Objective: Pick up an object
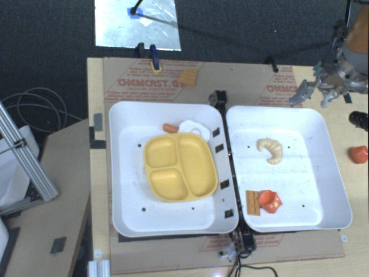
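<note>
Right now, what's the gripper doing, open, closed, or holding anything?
Gripper: open, fingers spread, holding nothing; it hovers above the back right corner of the right bin.

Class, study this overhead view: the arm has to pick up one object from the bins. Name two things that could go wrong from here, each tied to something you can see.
1. The orange piece and the brown wafer-like block touch, so a grasp there may catch both or push one away.
2. The croissant is curved and the gripper hovers open above the right bin's far rim; a descent slightly off-centre could slip off it.
</note>
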Controlling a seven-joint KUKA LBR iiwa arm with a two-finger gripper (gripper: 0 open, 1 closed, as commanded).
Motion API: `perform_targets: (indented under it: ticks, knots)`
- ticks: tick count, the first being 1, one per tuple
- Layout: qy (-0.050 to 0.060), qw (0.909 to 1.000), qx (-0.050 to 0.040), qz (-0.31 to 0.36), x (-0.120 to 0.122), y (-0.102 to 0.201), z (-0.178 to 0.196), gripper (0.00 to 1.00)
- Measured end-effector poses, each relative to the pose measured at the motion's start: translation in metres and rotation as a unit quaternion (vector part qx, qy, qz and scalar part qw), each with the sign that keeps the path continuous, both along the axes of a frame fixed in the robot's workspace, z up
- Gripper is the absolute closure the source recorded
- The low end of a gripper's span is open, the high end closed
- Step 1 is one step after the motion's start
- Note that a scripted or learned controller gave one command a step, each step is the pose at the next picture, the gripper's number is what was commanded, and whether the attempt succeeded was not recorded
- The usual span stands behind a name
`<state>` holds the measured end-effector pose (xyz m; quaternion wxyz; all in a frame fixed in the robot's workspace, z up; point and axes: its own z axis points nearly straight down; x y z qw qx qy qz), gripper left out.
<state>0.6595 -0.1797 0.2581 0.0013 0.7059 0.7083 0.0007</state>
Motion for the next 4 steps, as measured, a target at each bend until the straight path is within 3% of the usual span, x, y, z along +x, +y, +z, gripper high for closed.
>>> perform_targets:
  ticks: [1, 2, 3, 4]
  knots:
    - [0.002, 1.0000, 0.0002, -0.003, -0.081, -0.008, 0.009, 0.00]
    - [-0.001, 1.0000, 0.0010, 0.002, -0.148, 0.039, 0.054, 0.00]
    - [0.002, 1.0000, 0.0014, 0.001, -0.174, 0.077, 0.014, 0.00]
    - [0.005, 1.0000, 0.0014, -0.001, -0.174, 0.082, -0.075, 0.00]
